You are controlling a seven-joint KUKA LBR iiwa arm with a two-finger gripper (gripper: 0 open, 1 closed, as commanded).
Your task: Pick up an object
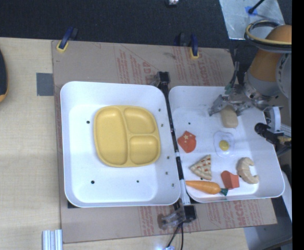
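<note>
On the bench, everything placed against the yellow tray:

Cardboard sheet: brown, under both bins, with faint red print that is too pale to read; blue-and-yellow clamps pin its far edge.

Left bin: shallow and white, with the yellow tray inside it.

Right bin: white, directly right of the tray's bin, the two touching along a black seam.

Yellow tray: three compartments, lying flat in the middle of the left bin.

Arm: grey with an orange band, well to the right of the tray and farther back, reaching down over the right bin's far part.

Gripper: fingers spread wide apart just above the beige piece, nothing between them.

Beige piece: far right of the tray, lying on the bin floor just under the fingers.

Carrot: orange, right of the tray and nearer the camera.

Bread-like ring piece: farthest right, near the bin's right rim.

Pizza slice: right of the tray, just behind the carrot.

Red piece: closest to the tray, just across the seam.

Small red block: between the carrot and the ring piece.

Yellow blob: in a clear round dish, right of the red piece.
</note>
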